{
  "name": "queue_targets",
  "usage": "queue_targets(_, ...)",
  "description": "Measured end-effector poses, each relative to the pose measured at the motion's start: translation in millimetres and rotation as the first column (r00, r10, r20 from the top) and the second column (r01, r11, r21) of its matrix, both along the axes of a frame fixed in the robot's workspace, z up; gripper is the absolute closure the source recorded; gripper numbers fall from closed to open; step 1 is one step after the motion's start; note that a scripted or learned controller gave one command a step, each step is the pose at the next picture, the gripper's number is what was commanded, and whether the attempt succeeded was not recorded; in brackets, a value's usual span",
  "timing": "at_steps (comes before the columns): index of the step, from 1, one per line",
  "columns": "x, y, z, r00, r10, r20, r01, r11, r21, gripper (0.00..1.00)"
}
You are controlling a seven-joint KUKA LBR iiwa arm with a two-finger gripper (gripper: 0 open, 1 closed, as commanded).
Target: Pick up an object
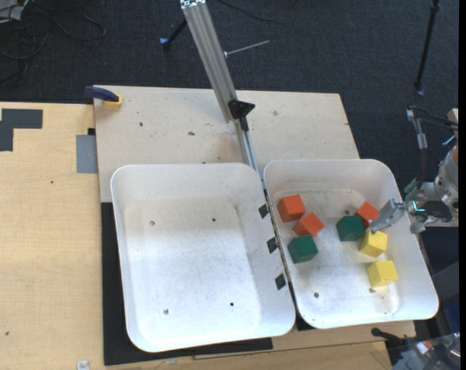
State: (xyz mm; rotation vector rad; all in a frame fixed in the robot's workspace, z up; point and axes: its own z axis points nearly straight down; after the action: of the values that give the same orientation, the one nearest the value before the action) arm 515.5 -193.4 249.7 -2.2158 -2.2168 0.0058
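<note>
The right bin (330, 163) holds several small cubes. Two orange cubes (292, 206) (308, 224) and a green cube (302, 247) lie near its left wall. Toward the right wall sit another green cube (350, 227), an orange cube (366, 210) and two yellow cubes (374, 243) (382, 272). My gripper (387, 216) reaches in over the right rim. Its tip is low, just right of the orange cube and above the upper yellow cube. Nothing is visibly held.
The left bin (187, 177) lies beside the right one, with black clips (270, 243) along the shared wall. A slanted aluminium bar (214, 52) rises from the back of the bench. A blue clamp (102, 94) sits at the far left corner.
</note>
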Motion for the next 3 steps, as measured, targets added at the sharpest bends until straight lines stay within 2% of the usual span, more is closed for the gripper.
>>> queue_targets(1,1,-1,2,1.0,-0.002,0.005,0.002,1.0,-0.001,0.0)
queue_targets(2,-1,-1,-41,1.0,-0.001,0.0,0.001,1.0,0.0,0.0)
queue_targets(3,-7,9,-101,1.0,-0.001,-0.002,0.001,1.0,0.001,0.0)
